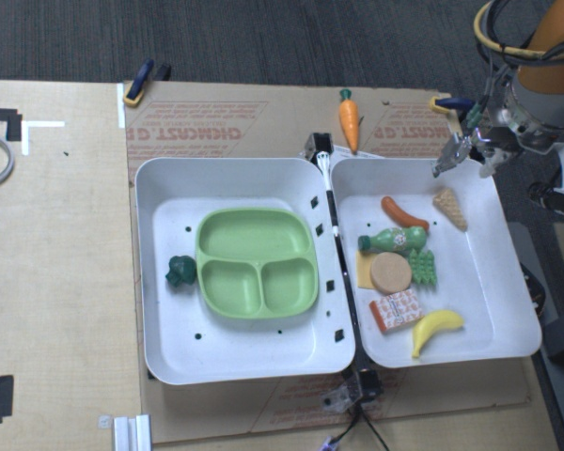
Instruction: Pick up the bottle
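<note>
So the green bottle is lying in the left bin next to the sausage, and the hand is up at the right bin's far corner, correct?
Not quite. The camera view shows the green bottle lying in the right bin, not the left, just below the sausage. The rest stands: the hand is up at that bin's far right corner.

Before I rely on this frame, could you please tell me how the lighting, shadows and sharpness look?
Camera view: lighting is even and soft; the bins are bright white without harsh glare; shadows are faint, for instance beside the green tray. The bottle and nearby toys are fairly sharp, though small details are too fine to read. The pincer at the upper right looks slightly soft and cluttered.
</note>
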